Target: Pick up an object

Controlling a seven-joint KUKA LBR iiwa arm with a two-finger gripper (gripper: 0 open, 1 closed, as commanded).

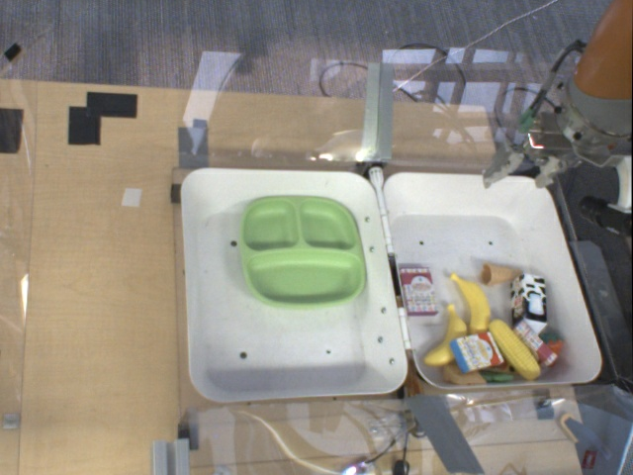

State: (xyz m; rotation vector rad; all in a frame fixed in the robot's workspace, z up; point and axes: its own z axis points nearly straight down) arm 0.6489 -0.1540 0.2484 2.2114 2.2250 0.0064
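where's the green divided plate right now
The green divided plate lies in the left bin, toward its middle and back, across the divider from the toy food in the right bin.

We read no text anywhere. Small red-and-white carton (419,291), lying in right bin (465,206) well below and left of gripper (520,169): printing present, too small to make out. Orange-and-blue packet (478,351) farther below gripper, among bananas (472,302): label blurred, illegible. Black-and-white carton (530,298) below gripper: pattern only, no letters we can tell.
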